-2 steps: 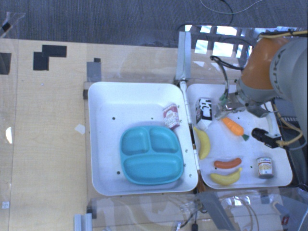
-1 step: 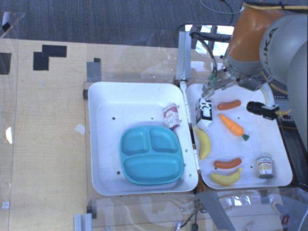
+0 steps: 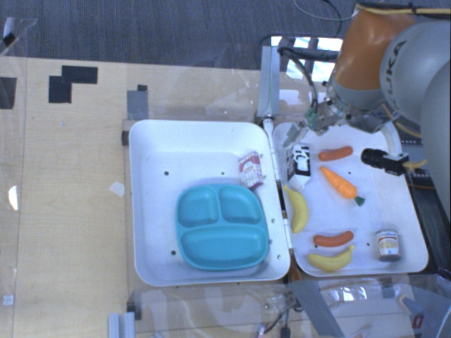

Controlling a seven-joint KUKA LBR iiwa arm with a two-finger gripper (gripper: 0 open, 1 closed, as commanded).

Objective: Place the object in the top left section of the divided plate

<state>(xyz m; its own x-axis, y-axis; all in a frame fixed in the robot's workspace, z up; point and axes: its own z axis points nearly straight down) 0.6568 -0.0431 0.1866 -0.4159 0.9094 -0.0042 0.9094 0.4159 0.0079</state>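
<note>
Fruit lies nearest, at the lower edge of the right bin: a yellow banana just below a sausage, with a small can to their right. Left of them, in the left bin, sits the blue divided plate; its top left section holds nothing. A red packet rests just beyond the plate's upper right rim.

Further up the right bin come a second banana, a carrot, another sausage and a small black-and-white carton against the bin's left wall. The gripper hangs just above and right of that carton, so I judge the carton to be the object meant, though the task does not name it. Whether the gripper is open or closed on anything cannot be told from this angle.

The carton looks light and fairly stiff, with smooth sides that may slip. It probably wants a grasp across its narrow middle, clear of the wall.
</note>
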